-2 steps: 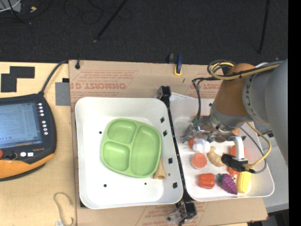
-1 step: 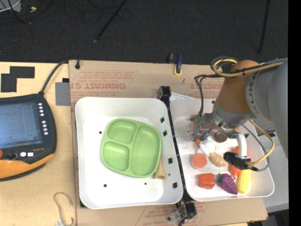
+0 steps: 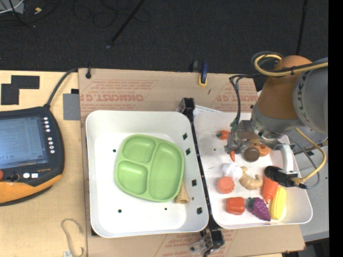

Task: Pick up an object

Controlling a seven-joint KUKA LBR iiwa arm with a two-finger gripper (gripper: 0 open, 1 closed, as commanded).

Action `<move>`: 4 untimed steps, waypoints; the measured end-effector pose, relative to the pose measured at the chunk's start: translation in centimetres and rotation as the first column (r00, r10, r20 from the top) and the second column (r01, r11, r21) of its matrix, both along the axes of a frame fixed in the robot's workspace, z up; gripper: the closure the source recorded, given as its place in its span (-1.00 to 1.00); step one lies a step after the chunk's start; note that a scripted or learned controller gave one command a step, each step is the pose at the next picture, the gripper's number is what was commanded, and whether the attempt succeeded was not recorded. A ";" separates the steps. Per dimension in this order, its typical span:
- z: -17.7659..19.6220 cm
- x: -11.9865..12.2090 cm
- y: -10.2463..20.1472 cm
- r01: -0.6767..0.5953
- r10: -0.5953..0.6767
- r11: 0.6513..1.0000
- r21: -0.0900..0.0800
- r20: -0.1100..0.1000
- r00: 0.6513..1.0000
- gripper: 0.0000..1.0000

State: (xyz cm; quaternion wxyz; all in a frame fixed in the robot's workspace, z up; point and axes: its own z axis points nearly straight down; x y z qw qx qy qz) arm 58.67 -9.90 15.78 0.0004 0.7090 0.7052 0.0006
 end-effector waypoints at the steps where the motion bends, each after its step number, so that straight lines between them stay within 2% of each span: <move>1: 4.6 0.2 -1.0 0.004 -0.004 1.000 -0.001 0.001 1.000 1.00; 2: 7.1 0.2 -1.2 0.002 -0.002 1.000 0.000 -0.001 1.000 1.00; 4: 6.6 -1.7 7.4 -0.008 0.008 1.000 0.002 -0.006 1.000 1.00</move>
